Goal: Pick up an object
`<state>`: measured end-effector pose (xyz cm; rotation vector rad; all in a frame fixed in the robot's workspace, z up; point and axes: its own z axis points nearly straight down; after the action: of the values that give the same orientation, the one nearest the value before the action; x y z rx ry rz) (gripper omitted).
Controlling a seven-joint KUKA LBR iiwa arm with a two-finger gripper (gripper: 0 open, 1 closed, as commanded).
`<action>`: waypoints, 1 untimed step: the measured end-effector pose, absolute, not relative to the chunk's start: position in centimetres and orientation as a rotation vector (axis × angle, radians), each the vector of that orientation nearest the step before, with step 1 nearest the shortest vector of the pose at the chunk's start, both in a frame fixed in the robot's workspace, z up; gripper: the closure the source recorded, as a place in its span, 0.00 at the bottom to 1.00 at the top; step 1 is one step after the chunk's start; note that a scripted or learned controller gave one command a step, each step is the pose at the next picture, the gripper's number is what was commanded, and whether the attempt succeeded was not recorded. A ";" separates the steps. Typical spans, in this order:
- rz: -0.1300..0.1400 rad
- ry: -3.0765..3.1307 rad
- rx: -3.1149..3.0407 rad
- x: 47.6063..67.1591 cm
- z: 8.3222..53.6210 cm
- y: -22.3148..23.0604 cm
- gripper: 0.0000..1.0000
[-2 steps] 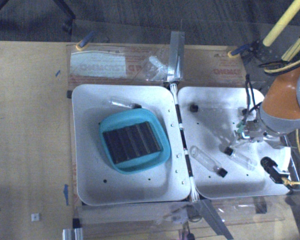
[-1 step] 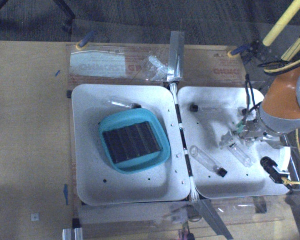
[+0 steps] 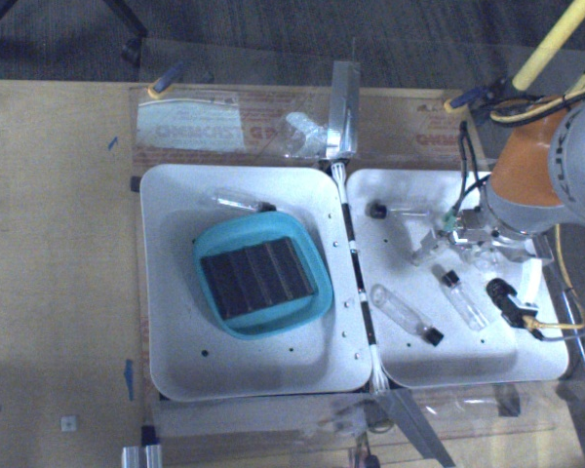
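**Clear tubes in the right bin: light, slick, easy to roll**

The arm (image 3: 541, 169) reaches into the right bin (image 3: 409, 354), and its claw (image 3: 448, 237) sits low over the upper middle of that bin, close to a clear tube with a black cap (image 3: 395, 210). How far the claw stands open, and whether it has anything, I cannot tell; the parts there are pale and blur together.

Two more clear tubes lie loose on the bin floor: one (image 3: 406, 315) near the bin's left wall, one (image 3: 462, 298) just right of it, both flat and slanted. They look light, stiff and smooth, probably plastic or glass, so likely to slip or roll away if nudged. The safest hold would be across the middle of the barrel, square to its length.

The left bin (image 3: 166, 359) carries a blue tray (image 3: 263, 273), broad and awkward for a narrow claw.
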<state>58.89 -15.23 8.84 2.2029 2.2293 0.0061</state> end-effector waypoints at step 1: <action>0.026 2.275 2.166 56.1 9.1 -17.4 0.00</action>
<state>56.14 -17.38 9.05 2.1655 2.2755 0.0257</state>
